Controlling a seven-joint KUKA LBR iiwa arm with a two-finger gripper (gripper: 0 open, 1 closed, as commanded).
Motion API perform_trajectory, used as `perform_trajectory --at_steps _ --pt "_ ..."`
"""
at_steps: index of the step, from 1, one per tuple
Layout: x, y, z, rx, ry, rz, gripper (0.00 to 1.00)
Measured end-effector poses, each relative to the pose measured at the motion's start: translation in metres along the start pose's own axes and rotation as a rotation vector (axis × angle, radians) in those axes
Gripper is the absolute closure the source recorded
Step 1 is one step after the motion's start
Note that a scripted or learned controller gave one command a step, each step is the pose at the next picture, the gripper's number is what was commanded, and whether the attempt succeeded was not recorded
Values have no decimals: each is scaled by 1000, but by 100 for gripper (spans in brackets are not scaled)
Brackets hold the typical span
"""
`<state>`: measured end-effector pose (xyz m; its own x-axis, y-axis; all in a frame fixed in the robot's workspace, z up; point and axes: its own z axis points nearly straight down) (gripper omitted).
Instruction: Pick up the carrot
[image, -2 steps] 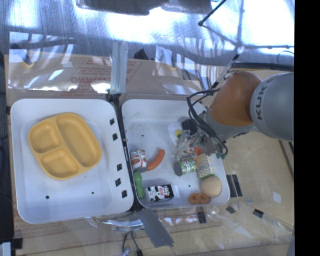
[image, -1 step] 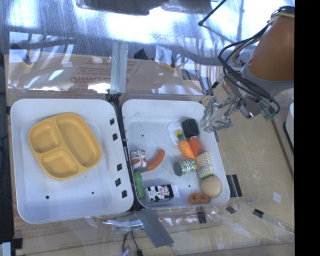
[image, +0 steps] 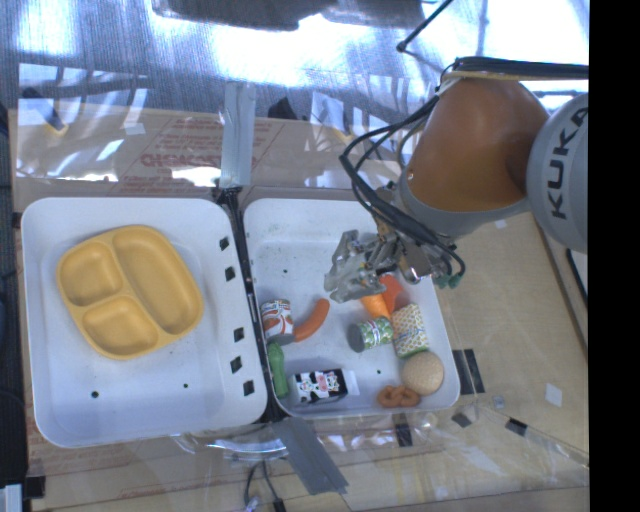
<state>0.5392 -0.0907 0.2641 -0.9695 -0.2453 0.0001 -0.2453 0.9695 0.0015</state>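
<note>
Nearest you, along the bottom wall of the right bin (image: 300, 215), lay a green item (image: 277, 367) on the left, a small black-and-white carton (image: 322, 384) beside it, then a brown pretzel-like piece (image: 397, 397) and a round tan bun (image: 423, 372) in the lower right corner. Just above those sat a red-and-white can (image: 276, 319) on its side, a reddish sausage (image: 312, 319) slanting up to the right, a green can (image: 372, 333) and a patterned cylinder (image: 409, 330) against the right wall.

The carrot (image: 380, 300) lay in the middle right of that bin, orange, just above the green can and touching or nearly touching the patterned cylinder. The pincer (image: 350, 270) hung directly over its upper left end, partly covering it. You could not tell from this angle whether the pincer was apart or together, nor whether it touched the carrot.

Room around the carrot was tight below and to the right; the bin floor to the upper left of the pincer was bare.

The left bin (image: 60, 395) held a yellow divided plate (image: 128, 290) in its upper half, well apart from all this. Farther back, the arm (image: 470, 150) came in from the upper right, cables looping beneath it, over the table (image: 520, 330).
</note>
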Motion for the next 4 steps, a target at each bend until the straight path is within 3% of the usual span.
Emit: perform_trajectory --at_steps 1,2,3,4 --pt "9 -79 37 1 3 -8 100" --pt "8 -77 36 1 0 -11 0" --pt "-36 -124 170 -7 9 -156 0" --pt "-41 -125 152 3 -4 -160 100"
